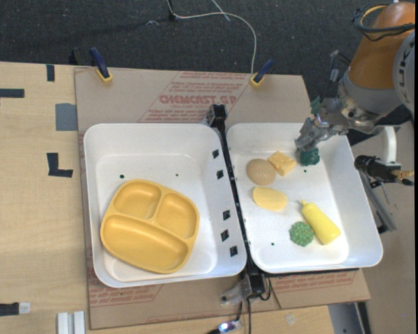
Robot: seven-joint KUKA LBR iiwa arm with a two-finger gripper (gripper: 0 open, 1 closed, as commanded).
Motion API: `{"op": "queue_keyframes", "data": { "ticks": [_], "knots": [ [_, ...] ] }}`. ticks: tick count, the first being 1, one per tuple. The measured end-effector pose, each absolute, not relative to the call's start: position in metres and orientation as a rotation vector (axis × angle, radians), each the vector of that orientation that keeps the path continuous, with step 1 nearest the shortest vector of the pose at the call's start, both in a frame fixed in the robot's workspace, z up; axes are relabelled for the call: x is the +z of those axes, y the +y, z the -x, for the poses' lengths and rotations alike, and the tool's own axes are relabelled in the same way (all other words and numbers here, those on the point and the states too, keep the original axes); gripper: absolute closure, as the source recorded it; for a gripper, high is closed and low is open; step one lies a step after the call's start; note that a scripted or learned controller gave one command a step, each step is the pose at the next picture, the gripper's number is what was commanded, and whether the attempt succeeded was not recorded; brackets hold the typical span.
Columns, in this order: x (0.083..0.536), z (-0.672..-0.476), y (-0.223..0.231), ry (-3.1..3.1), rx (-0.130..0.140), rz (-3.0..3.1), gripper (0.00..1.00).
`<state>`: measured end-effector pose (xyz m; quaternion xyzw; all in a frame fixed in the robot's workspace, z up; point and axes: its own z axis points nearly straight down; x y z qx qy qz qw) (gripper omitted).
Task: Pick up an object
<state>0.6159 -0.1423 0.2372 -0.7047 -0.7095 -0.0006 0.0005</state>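
Observation:
My gripper (308, 143) hangs over the far right part of the right bin (359, 207). A small dark-green object (309, 158) sits right at its tip; whether it is gripped cannot be made out. Just left of it lie a yellow wedge (281, 163) and a tan round roll (260, 172). Nearer the front are a pale yellow oval piece (269, 199), a yellow bottle (320, 222) and a green broccoli-like piece (302, 234).
The left bin (97, 152) holds a yellow divided plate (150, 225). A black divider (228, 186) runs between the bins. Both bins rest on a cardboard sheet (188, 96) held by two clamps at the back. The arm's orange band (380, 40) is at upper right.

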Motion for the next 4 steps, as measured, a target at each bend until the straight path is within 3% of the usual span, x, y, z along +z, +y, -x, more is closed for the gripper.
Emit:
{"op": "queue_keyframes", "data": {
  "ticks": [1, 3, 4],
  "knots": [
    [0.238, -0.628, -0.079, -2.229, -0.001, 2.212, 1.00],
    [0.244, -0.634, 0.019, -2.227, 0.001, 2.214, 1.00],
    [0.227, -0.642, 0.070, -2.227, 0.003, 2.213, 1.00]
  ]
}}
